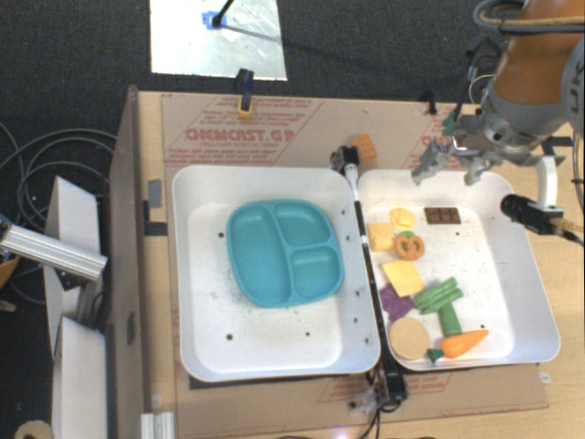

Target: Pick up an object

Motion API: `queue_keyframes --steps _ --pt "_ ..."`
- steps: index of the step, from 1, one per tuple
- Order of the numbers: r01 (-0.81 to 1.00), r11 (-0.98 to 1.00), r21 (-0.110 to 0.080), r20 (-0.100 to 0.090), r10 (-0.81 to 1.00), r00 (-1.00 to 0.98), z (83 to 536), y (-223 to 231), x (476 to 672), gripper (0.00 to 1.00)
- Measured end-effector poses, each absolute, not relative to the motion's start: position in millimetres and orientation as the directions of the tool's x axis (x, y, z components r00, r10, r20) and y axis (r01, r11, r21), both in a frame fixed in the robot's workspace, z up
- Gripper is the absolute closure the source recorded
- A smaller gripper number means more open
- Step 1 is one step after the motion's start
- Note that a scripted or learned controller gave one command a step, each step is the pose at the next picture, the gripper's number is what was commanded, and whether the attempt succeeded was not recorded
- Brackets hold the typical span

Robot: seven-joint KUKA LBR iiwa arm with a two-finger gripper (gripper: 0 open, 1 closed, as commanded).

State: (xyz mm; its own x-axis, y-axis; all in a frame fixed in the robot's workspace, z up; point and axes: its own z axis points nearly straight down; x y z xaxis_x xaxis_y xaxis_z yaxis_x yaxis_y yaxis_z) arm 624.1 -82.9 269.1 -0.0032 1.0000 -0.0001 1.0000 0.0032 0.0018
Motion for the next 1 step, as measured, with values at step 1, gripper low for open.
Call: queue_keyframes --steps 1 --pt "1.000 -0.002 -0.012 0.002 1.000 0.002 154.3 -98.1 572.3 0.00"
